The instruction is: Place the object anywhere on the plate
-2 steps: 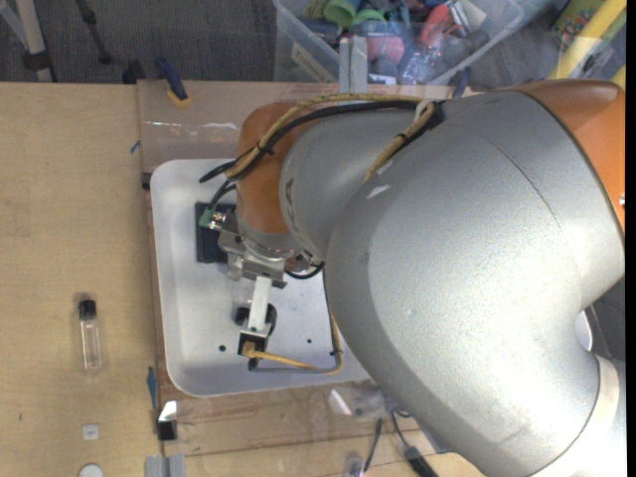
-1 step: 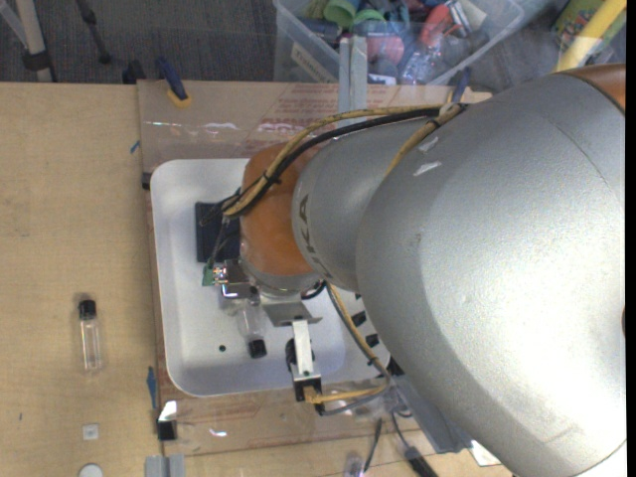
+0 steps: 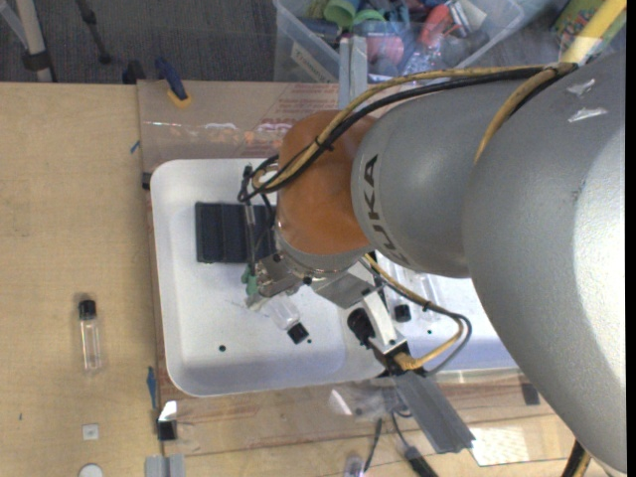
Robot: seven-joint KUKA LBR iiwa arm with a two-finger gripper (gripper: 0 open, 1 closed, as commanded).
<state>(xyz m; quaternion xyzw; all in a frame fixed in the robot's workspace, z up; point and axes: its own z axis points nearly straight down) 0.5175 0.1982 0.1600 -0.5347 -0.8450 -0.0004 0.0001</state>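
Wooden bench [image 3: 70, 167] bearing white bin [image 3: 199, 366]: small black block [image 3: 298, 334] loose toward its near side, black flat slab [image 3: 221, 232], probably the plate, farther left, gripper [image 3: 260, 284] poised between, seemingly mid-approach, open or closed impossible to tell.

Grey arm [image 3: 497, 157], orange band [image 3: 313, 192]

Light: bright, even, from overhead.
Shadows: soft, under the arm [image 3: 477, 167] on the left bin [image 3: 189, 356].
Glare: mild sheen on the arm's grey shell and on the tape strip [image 3: 229, 127].
Focus: arm at right was large and soft; the vial [image 3: 89, 334] was slightly blurred.
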